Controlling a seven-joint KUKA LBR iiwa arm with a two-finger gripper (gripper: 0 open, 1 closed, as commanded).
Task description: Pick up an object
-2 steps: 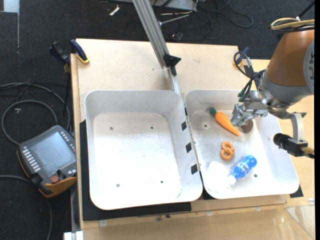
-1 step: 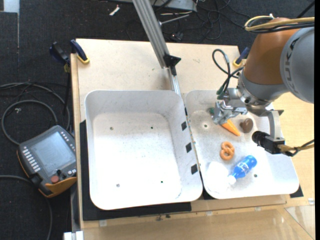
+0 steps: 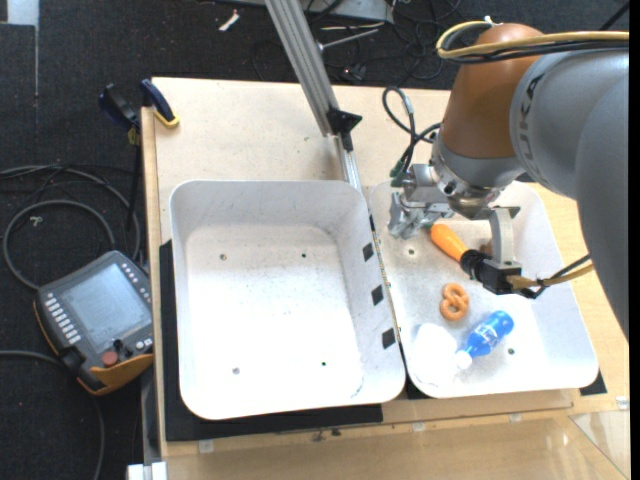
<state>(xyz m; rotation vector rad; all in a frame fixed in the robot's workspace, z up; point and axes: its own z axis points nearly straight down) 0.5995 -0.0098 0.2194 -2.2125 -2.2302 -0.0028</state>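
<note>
My gripper (image 3: 403, 220) hangs low over the far left part of the right bin (image 3: 560, 298), close to the wall between the two bins. An orange carrot-shaped object (image 3: 446, 239) lies just right of the gripper, partly under the wrist. Nearer the front lie a small orange pretzel-shaped ring (image 3: 454, 301), a blue bottle (image 3: 486, 334) and a white rounded object (image 3: 434, 352). I see nothing held in the gripper.
The left bin (image 3: 265, 288) is beside the right one, sharing a raised wall. A slanted metal rail (image 3: 305, 53) runs down to the bins' far edge. A teach pendant (image 3: 95, 313) lies on the floor at the left.
</note>
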